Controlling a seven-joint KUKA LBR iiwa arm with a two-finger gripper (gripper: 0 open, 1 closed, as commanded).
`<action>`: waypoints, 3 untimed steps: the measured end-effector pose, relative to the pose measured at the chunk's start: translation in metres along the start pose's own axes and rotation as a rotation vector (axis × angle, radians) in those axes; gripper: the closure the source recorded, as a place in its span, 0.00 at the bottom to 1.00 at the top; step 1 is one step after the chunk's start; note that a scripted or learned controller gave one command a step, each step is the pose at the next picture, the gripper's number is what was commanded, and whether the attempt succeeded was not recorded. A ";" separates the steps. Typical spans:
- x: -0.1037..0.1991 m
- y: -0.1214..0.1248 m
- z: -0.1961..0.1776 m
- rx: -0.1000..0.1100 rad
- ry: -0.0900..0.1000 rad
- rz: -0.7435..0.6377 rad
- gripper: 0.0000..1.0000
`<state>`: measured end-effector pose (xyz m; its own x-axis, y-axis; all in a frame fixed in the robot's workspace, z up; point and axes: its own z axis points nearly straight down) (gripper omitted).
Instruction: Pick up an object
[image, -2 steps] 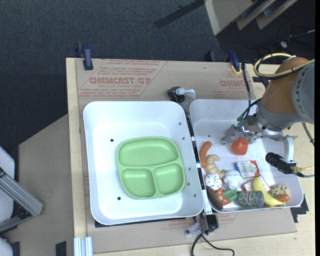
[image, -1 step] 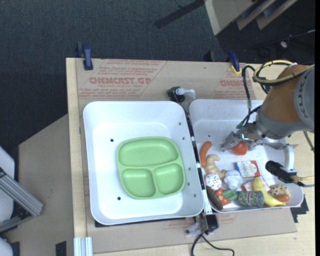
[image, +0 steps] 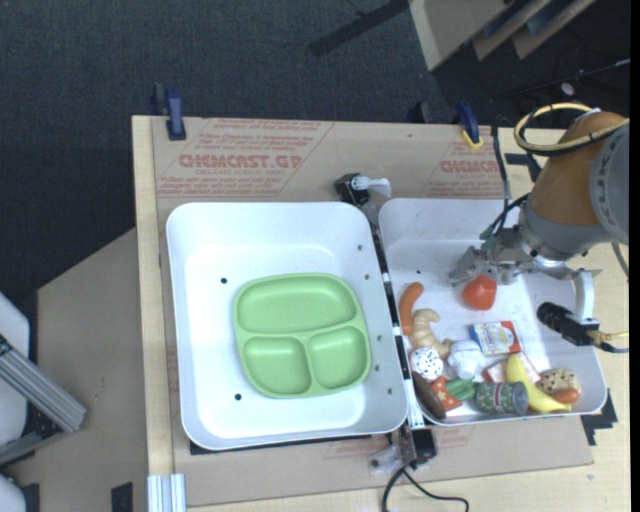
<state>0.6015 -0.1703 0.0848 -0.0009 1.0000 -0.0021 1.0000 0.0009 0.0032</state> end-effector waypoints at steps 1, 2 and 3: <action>0.020 -0.039 0.000 0.009 0.005 0.002 0.00; -0.014 -0.011 0.000 -0.001 -0.001 0.002 0.00; 0.015 -0.029 0.000 0.007 0.005 -0.001 0.00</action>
<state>0.5722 -0.1552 0.0845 -0.0014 1.0000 0.0026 1.0000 0.0015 -0.0041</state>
